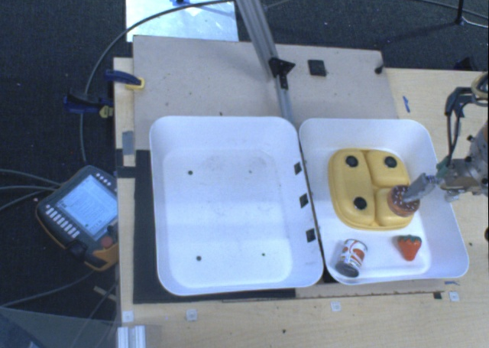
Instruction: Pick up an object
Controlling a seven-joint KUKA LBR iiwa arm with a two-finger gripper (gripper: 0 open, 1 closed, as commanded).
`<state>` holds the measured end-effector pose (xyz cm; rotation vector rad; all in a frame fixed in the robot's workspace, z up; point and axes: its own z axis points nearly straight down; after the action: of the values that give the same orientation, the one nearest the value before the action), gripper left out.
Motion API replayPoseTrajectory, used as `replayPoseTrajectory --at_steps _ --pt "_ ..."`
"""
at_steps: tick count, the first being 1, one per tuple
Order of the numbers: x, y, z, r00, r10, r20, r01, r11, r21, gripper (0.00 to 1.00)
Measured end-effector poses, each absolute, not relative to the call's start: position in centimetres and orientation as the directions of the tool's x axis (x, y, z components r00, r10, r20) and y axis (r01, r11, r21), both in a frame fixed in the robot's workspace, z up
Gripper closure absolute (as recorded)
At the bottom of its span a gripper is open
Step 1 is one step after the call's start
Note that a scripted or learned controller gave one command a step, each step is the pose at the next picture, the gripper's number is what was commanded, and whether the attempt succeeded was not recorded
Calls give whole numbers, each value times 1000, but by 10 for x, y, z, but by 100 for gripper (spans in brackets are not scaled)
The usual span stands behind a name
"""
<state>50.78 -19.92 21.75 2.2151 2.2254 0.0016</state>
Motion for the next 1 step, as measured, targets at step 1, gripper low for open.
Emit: replayPoseTrajectory --at_steps 1 --pt "503 -191 170 -2 1000 1 1000 2 -2 0"
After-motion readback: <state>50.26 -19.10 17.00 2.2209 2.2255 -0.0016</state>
